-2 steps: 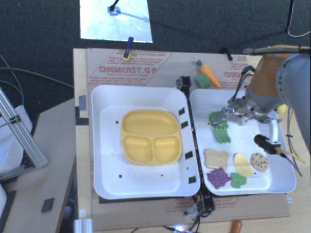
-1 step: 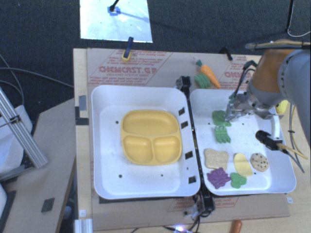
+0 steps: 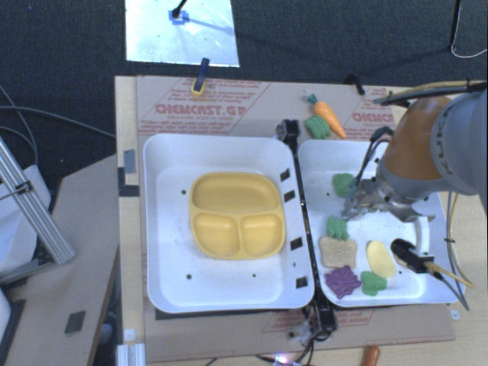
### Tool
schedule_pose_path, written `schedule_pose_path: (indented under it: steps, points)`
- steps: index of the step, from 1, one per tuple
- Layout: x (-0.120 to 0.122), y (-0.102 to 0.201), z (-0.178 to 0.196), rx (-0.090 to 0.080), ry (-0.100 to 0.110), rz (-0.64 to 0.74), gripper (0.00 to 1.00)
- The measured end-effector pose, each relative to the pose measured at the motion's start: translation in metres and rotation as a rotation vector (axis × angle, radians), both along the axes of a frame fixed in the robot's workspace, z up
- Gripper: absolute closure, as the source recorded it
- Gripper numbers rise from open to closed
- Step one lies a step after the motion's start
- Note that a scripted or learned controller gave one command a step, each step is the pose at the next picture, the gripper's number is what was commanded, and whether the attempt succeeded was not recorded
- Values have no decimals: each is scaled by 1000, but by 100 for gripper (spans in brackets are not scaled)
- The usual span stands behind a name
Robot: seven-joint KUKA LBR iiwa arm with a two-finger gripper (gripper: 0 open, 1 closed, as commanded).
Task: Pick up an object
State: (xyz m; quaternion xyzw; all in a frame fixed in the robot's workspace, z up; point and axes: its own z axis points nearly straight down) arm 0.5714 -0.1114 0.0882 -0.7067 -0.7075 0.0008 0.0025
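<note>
At the near edge of the right bin (image 3: pixel 324 162) I see a purple toy (image 3: pixel 343 280) and a green toy (image 3: pixel 374 282) side by side. A tan slice (image 3: pixel 338 252) and a pale oval (image 3: pixel 380 258) lie just behind them. A small green block (image 3: pixel 337 227) sits at the slice's far edge. The jaws, on the arm (image 3: pixel 427 151), hang just beyond that block and short of a green lump (image 3: pixel 343 183). I cannot tell whether they are wide or narrow, and I see nothing between them. The left bin (image 3: pixel 164 204) holds a yellow plate (image 3: pixel 236 213). Past the bins, a carrot (image 3: pixel 329 117) lies on the surface (image 3: pixel 229 101).

My worry is that the jaws sit between the two green pieces rather than over either, so closing here may catch only air. If I go for the block, it lies so close to the slice that I could nudge both, or pinch the slice's edge and drop it on the lift. The bin's left wall is also near and leaves little room on that side.
</note>
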Motion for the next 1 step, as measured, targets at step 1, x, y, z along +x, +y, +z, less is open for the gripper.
schedule_pose_path:
  steps: [1]
  points:
    - [-48,24,-5,0,-1,-1,100]
